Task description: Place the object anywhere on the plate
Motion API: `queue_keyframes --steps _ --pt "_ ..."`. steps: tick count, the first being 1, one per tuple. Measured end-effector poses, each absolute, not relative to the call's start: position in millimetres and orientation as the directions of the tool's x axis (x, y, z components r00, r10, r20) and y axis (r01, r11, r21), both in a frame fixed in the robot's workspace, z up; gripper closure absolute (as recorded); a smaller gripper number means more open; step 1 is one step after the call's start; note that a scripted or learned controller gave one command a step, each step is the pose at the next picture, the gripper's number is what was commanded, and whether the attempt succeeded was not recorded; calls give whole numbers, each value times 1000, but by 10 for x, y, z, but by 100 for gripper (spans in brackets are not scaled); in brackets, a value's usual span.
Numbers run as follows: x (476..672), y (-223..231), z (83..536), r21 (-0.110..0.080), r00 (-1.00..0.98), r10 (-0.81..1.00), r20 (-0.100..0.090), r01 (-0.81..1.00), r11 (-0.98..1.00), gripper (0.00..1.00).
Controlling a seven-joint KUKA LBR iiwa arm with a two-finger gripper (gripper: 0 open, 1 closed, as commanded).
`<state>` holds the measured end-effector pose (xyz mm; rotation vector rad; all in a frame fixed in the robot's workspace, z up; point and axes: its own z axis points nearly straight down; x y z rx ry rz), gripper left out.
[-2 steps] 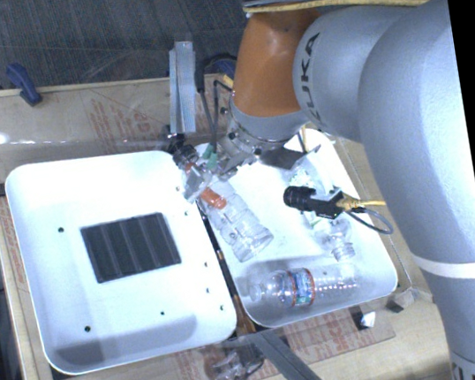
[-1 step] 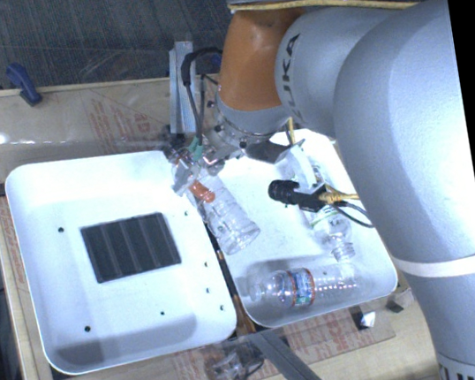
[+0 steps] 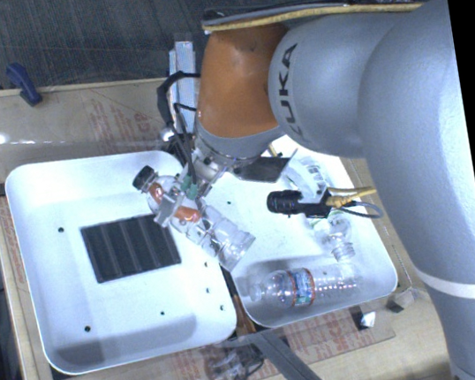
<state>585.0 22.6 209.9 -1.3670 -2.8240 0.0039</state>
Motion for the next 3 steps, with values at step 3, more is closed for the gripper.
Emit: queue_keyframes --steps 3 --pt "6239 -473 1916 -1 -666 746 0 746 666 100"
